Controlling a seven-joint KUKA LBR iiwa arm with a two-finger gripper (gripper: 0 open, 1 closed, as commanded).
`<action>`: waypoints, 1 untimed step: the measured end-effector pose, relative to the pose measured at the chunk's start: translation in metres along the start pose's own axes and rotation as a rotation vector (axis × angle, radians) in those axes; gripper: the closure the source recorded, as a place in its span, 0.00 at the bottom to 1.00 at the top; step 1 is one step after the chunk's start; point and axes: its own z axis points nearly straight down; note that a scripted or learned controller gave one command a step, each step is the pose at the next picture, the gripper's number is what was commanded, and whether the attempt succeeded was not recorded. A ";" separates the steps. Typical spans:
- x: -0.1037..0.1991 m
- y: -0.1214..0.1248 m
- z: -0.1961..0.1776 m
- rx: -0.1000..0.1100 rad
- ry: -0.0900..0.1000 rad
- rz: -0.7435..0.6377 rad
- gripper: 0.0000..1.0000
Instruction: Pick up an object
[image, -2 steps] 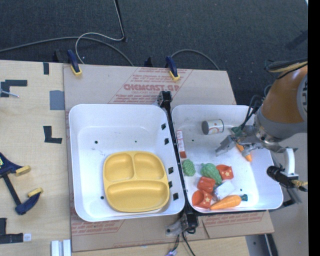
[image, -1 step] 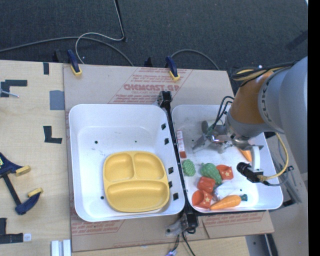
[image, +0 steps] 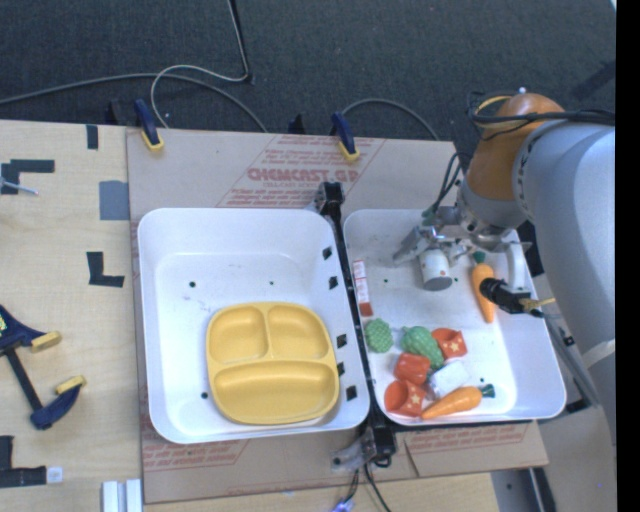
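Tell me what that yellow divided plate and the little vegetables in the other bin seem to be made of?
The yellow plate looks like moulded plastic: one even colour, smooth rounded compartments, a soft matte sheen. The vegetables, including a carrot, look like toy plastic or rubber, with bright flat colours; the picture is too coarse to tell which. Both white bins also look like thin smooth plastic.

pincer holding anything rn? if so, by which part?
Cannot tell. The pincer hangs over the right bin, by a carrot; nothing visibly sits in its grasp.
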 end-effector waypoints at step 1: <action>0.001 0.000 -0.010 0.000 -0.001 -0.002 1.00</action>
